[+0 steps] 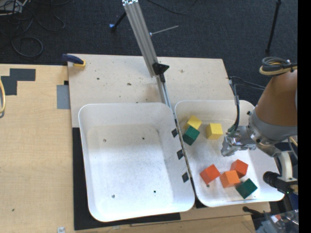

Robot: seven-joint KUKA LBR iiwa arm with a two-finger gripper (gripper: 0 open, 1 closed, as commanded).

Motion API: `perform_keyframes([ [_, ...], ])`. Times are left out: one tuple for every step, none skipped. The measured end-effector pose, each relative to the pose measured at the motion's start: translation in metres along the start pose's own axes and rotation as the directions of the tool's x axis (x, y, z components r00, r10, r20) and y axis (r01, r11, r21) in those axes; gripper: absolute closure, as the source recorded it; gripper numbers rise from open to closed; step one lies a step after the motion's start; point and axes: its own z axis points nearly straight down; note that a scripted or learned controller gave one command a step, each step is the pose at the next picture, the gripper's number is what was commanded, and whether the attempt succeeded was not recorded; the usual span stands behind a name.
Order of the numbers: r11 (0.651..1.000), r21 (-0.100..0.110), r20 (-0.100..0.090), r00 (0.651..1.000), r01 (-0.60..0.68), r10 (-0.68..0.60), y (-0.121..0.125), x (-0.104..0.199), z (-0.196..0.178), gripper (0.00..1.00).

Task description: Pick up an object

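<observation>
The right bin holds several small blocks. Two yellow blocks and a dark green block lie toward its far left. Three orange blocks and another green block sit near its front. My gripper hangs over the middle of the right bin, between the yellow block and the orange ones. Nothing shows between its fingers.
The left bin lies beside the right one, with black clips along the shared rim. A slanted aluminium post rises from the bench behind the bins. A blue and yellow clamp sits at the bench's far left corner.
</observation>
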Motion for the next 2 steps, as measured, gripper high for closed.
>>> perform_keyframes([
  [1.000,0.002,0.000,1.000,-0.001,0.001,0.001,0.061,0.004,1.00],
  [1.000,0.002,0.000,1.000,0.000,0.000,0.005,0.121,0.008,1.00],
])
